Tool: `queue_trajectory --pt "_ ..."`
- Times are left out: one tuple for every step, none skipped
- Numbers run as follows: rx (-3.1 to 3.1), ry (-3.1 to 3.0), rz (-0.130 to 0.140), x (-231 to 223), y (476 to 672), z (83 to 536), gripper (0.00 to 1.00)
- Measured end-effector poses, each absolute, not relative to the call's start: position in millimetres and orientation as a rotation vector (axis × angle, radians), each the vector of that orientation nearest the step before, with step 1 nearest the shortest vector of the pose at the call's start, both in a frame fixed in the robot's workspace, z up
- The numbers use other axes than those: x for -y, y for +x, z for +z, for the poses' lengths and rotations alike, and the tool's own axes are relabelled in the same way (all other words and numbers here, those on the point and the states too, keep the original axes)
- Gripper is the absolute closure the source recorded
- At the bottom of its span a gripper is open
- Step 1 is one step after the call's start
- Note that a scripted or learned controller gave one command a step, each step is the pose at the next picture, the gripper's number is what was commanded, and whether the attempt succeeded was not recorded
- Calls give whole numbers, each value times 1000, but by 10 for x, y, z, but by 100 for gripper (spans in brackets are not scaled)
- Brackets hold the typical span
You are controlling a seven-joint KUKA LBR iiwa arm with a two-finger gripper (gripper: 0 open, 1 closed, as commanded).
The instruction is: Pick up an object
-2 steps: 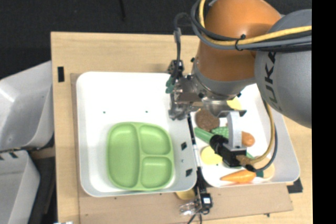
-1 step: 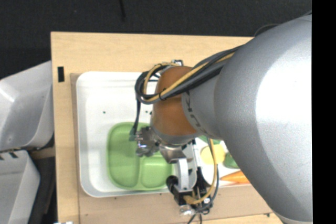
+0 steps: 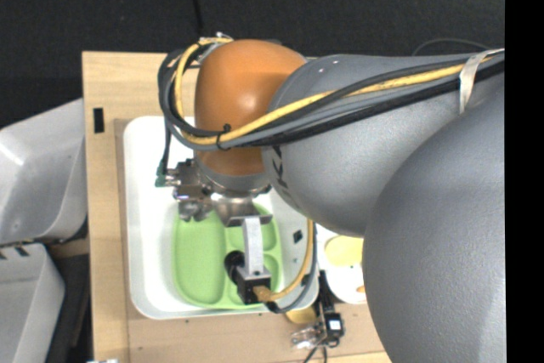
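Green tray (image 3: 197,268) in a white bin (image 3: 144,208), beneath the grey arm (image 3: 365,157)

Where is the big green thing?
The light green tray lies in the white bin on the camera view's left, at its near end, under the arm's wrist.

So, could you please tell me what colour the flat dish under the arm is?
The dish is light green, clearest in the camera view.
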State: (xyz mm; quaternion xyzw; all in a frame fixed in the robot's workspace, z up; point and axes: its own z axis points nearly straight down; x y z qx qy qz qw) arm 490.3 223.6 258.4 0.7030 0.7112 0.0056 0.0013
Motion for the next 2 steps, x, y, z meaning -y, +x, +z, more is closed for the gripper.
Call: queue_trajectory --pt "-2221 2221 -5 -2204 5394 1638 100" --pt "-2215 2221 5 -1845 6015 1886 100"
